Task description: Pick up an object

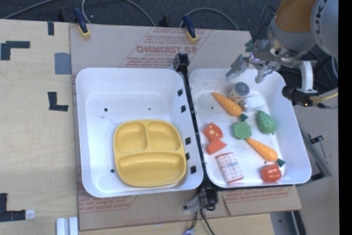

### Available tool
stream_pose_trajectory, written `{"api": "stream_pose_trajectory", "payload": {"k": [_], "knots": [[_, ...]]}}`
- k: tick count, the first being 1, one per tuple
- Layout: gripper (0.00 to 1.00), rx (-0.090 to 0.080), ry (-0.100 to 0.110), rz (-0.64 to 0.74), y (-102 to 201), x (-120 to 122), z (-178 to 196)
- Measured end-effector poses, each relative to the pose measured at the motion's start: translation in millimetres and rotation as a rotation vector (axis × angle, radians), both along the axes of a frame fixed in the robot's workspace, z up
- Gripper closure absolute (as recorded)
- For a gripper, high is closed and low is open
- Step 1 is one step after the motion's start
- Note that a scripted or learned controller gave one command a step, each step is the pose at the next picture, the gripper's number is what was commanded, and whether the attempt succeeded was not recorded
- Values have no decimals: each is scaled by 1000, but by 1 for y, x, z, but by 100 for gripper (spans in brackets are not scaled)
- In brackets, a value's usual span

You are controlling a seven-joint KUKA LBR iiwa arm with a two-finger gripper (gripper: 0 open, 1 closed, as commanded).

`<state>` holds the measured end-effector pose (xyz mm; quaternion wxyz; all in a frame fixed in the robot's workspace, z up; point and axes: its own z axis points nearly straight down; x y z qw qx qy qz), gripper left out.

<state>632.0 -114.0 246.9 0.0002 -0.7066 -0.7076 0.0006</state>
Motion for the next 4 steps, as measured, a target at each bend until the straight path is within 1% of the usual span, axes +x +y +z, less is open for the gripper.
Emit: {"api": "stream_pose_trajectory", "payload": {"k": [1, 2, 3, 4], "knots": [[0, 1, 5, -2, -29, -47, -146], [0, 0, -6, 1, -7, 22, -160], [0, -1, -4, 0, -42, 37, -80], [0, 1, 3, -1, -8, -39, -131]]}}
